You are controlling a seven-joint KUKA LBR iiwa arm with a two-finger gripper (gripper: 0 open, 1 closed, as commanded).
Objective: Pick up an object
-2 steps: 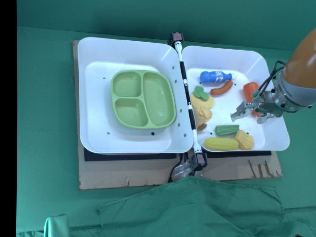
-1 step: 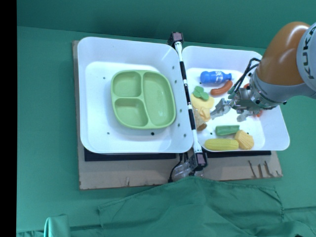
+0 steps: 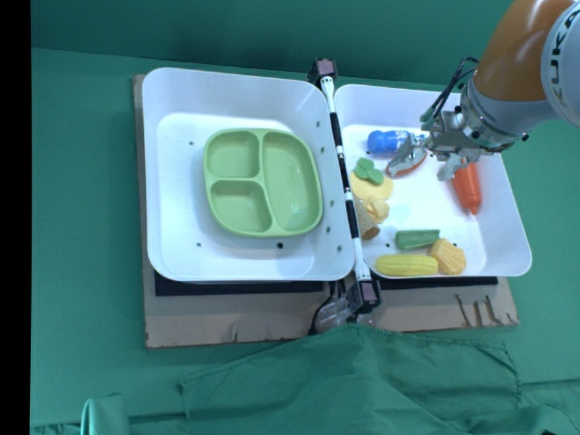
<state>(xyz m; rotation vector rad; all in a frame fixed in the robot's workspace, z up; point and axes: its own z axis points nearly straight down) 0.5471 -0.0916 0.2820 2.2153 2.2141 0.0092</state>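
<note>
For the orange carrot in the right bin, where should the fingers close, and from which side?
Probably the carrot is best gripped across its thicker upper half, coming straight down. It lies flat on the right bin floor, long axis roughly up-down in the view, tapering toward its lower tip, with bare floor either side. The gripper is already close above-left.

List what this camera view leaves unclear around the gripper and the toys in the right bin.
- Gripper: finger state unreadable; small, dark, and merged with the red-rimmed piece under it.
- Blue toy: its right end is hidden behind the gripper.
- Carrot: top covered by the wrist.
- Tan item by the divider: too small to identify.
</note>
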